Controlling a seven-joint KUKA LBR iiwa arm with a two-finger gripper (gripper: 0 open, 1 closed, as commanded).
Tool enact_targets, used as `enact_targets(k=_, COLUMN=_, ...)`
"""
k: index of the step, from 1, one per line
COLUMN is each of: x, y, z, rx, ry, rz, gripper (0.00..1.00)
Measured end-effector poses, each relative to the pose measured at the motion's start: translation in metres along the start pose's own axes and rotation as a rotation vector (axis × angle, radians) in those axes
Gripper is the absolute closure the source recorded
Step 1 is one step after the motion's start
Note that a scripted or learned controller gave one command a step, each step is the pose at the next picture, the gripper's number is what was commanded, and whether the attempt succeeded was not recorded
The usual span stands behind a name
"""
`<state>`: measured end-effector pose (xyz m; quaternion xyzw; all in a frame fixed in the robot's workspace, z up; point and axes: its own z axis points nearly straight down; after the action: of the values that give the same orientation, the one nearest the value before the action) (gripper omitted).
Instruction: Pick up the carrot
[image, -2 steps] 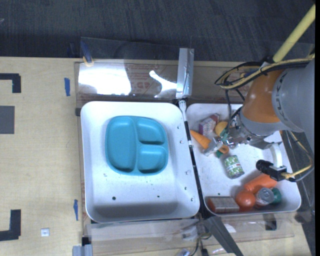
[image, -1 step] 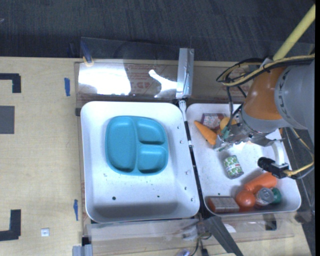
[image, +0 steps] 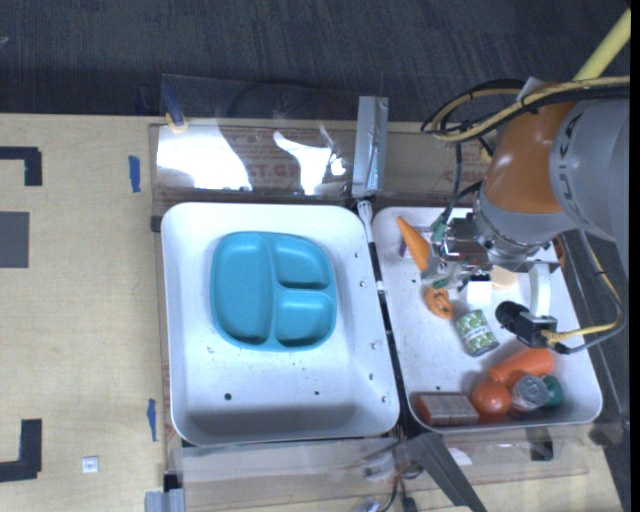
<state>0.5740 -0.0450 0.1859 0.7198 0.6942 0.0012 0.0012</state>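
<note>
The carrot (image: 412, 241) — orange, tapered, lying slantwise — rests near the upper-left corner of the right bin (image: 430, 385), close by its left wall.

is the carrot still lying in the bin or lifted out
Lying in the bin. The carrot rests on the floor of the right bin near its upper left corner, with the hand just beside it.

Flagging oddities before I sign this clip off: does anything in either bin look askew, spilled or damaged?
Nothing looks spilled or broken. The blue plate lies flat in the left bin. In the right bin, the carrot lies loose near the top left corner, beside the gripper; other items crowd the bottom edge.
</note>
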Motion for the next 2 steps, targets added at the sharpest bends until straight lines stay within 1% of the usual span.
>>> enact_targets(k=1, x=0.016, y=0.058, z=-0.028, rx=-0.001, ry=-0.002, rz=-0.176, gripper=1.0)
enact_targets(k=2, x=0.075, y=0.091, z=-0.026, rx=0.0, ry=0.0, rz=-0.298, gripper=1.0)
